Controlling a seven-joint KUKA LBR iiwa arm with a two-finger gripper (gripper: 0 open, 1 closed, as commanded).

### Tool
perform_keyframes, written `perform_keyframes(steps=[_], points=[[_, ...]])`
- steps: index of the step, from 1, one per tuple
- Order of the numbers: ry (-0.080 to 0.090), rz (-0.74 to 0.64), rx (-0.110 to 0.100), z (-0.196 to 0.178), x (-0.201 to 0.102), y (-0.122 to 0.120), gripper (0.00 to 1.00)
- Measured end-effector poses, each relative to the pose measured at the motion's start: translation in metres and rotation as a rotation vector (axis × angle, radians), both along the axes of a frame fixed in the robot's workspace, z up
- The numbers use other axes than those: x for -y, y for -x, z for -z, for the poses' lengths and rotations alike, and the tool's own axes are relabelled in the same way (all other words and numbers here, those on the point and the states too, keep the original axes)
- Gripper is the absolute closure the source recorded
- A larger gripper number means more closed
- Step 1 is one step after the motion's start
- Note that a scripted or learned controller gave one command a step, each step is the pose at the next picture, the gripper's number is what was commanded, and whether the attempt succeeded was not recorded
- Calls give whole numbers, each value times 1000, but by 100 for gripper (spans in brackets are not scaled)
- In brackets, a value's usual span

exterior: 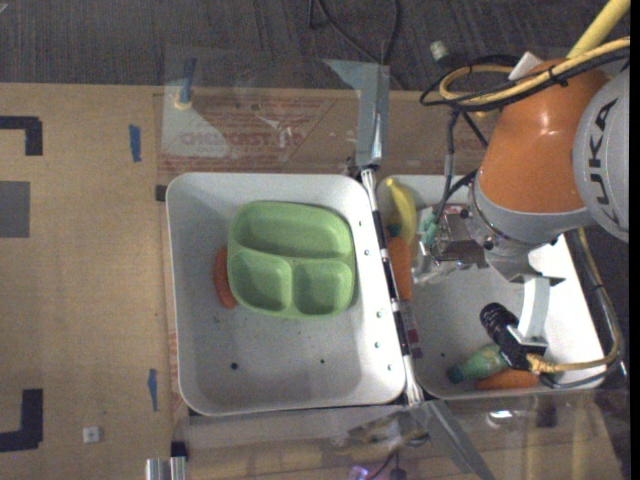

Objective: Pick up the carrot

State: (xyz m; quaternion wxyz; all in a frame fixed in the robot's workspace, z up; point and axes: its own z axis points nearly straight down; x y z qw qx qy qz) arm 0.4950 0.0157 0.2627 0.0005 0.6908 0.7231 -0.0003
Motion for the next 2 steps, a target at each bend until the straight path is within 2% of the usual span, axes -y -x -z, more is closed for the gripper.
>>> perform_keyframes(steps=[1,2], points=[[-2,-171,-2,56,1,16,100],[-2,-254,-3,73,5,16,100]])
